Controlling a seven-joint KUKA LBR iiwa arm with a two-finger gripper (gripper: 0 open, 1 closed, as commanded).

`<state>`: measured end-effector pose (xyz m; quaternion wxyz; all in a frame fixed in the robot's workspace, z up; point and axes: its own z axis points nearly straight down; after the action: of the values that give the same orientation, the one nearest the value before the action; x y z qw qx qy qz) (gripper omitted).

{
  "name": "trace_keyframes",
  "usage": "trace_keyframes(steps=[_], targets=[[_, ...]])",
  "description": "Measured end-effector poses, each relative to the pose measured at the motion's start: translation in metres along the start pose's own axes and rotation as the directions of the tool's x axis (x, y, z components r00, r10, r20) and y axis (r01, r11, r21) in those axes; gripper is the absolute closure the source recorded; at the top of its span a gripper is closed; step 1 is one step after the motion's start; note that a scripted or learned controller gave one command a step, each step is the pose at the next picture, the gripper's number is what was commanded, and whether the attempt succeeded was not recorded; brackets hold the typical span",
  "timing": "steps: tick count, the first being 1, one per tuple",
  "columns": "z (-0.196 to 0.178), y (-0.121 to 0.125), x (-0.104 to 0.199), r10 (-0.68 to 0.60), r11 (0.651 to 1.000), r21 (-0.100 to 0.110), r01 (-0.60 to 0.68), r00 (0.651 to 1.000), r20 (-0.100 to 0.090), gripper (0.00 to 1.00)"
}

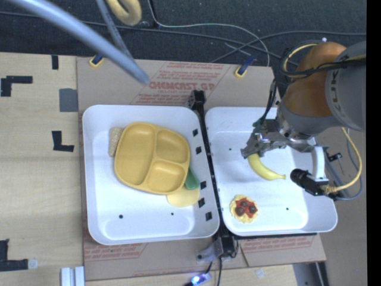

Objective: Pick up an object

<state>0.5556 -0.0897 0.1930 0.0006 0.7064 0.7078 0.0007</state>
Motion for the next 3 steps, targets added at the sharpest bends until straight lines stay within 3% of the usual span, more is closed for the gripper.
trace_keyframes(steps=[1, 3], targets=[[-0.053, 0.001, 0.0, 0.0, 1.0, -0.002, 0.0, 1.0, 0.001, 1.0], [-0.038, 0.032, 0.089, -0.003, 1.0, 0.005, 0.003, 1.0, 0.0, 1.0]])
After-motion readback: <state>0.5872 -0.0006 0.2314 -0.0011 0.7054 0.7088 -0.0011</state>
